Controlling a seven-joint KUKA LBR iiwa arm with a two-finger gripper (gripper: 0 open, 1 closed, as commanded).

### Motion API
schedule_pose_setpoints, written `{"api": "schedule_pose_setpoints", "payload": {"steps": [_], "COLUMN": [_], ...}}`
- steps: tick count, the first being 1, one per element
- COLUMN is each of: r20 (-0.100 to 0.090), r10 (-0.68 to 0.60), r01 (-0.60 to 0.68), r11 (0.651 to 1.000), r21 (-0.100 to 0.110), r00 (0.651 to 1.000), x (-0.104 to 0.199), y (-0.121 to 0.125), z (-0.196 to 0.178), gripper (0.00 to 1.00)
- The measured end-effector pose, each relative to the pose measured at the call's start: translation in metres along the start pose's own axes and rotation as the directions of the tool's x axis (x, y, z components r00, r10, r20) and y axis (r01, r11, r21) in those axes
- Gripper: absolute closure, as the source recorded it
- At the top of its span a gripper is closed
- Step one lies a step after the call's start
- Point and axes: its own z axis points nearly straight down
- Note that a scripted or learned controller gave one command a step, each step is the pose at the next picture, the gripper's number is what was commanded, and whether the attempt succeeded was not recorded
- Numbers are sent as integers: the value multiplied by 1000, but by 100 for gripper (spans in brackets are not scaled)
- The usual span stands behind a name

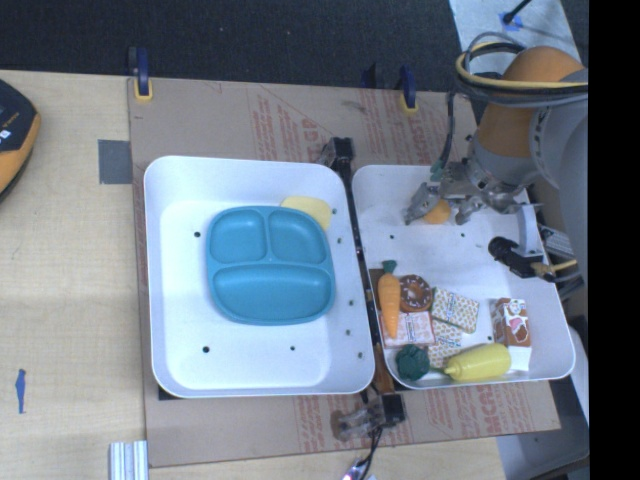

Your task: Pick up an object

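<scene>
My gripper [440, 211] hangs over the back of the right bin [460, 183], fingers spread open. A small orange piece [437, 213] sits between the fingers, on or just above the bin floor. Nearer the front of this bin lie a carrot [388, 303], a chocolate doughnut [414, 293], two cracker packs [455, 311], a yellow banana-like piece [478, 363], a green piece [412, 362] and a small strawberry carton [511, 322].
The left bin [180, 358] holds a blue divided plate [270, 265] with a pale yellow piece [308, 208] behind it. The arm's grey body and orange band [535, 68] rise at the right. A yellow-black device [12, 133] lies at the bench's far left.
</scene>
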Motion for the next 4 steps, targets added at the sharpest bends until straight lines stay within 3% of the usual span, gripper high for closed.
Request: {"api": "schedule_pose_setpoints", "payload": {"steps": [1,2,3,4], "r20": [2,-3,-1,1], "r10": [-4,0,-4,1], "r01": [4,0,4,-1], "r11": [1000,1000,1000,1000], "r21": [-26,7,-5,-10], "r00": [1000,1000,1000,1000], "x": [29,31,17,-18], "y": [4,-75,2,2], "z": [-155,-59,7,2], "gripper": [0,0,0,0]}}
